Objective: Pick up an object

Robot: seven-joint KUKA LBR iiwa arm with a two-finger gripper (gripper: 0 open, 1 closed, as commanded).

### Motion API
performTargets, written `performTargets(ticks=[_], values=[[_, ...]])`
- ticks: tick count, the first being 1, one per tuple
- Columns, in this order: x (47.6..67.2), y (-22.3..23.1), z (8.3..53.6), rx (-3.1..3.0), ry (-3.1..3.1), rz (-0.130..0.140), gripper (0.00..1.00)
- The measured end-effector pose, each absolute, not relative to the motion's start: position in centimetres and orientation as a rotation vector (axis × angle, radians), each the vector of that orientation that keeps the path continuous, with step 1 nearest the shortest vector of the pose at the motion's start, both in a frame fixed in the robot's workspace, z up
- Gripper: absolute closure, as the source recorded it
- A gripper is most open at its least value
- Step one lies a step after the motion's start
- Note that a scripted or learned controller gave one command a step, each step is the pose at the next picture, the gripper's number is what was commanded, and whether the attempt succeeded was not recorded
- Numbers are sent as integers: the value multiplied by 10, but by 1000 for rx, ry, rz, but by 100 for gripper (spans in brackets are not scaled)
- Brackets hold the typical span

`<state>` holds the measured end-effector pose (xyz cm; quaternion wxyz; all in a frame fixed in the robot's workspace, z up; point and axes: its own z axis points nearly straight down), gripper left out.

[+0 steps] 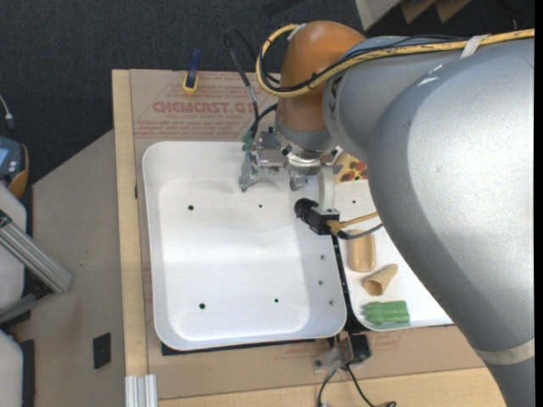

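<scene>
Tool [270, 175] over far edge of left bin [170, 253], nothing seen between fingers.
Fingers spread slightly apart, pointing down near bin's rear wall. In right bin [424, 316], near front: tan cylinder [362, 253], cone-shaped piece [381, 279], green block [387, 314], lying close together, well apart from tool.

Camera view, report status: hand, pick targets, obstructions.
Hand low over left bin, nothing visible between fingers. Targets in right bin: green block, cone, tan cylinder. Arm covers most of right bin.
</scene>
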<state>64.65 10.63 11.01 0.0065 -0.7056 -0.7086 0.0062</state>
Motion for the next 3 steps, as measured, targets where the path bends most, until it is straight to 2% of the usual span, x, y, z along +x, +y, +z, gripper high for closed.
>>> performTargets(ticks=[1,2,3], values=[[622,101,84,-2215,-2220,-5,0],[623,100,96,-2220,-2220,-5,100],[624,99,106,-2223,-2219,-6,100]])
